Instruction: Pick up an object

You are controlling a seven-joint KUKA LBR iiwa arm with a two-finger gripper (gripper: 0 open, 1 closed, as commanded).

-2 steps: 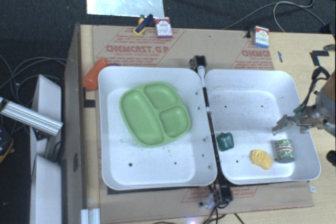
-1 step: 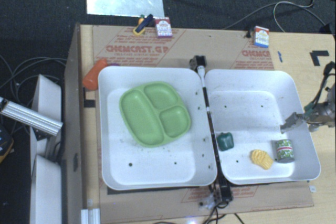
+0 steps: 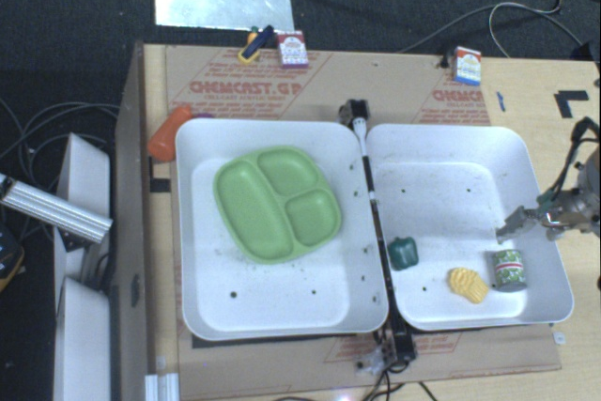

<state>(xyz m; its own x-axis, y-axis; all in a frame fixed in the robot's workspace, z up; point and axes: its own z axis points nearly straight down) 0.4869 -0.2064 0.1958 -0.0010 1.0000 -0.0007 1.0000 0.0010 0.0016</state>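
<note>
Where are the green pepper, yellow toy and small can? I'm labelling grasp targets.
green pepper (image 3: pixel 403 253), camera view, middle of its body
yellow toy (image 3: pixel 468 284), camera view, its centre
small can (image 3: pixel 509 269), camera view, its side

So there's two shallow white bins side by side on the bench. The left bin (image 3: pixel 202 296) has a light green plastic divided plate (image 3: pixel 276 202) sitting in it. The right bin (image 3: pixel 441 155) has a small dark green pepper-looking toy (image 3: pixel 403 253) near the divider, a lumpy yellow toy (image 3: pixel 468 284) toward the front, and a little green-and-white can (image 3: pixel 508 269) just beside that. The gripper (image 3: pixel 526 219) hangs right above the can at the right edge.
</note>
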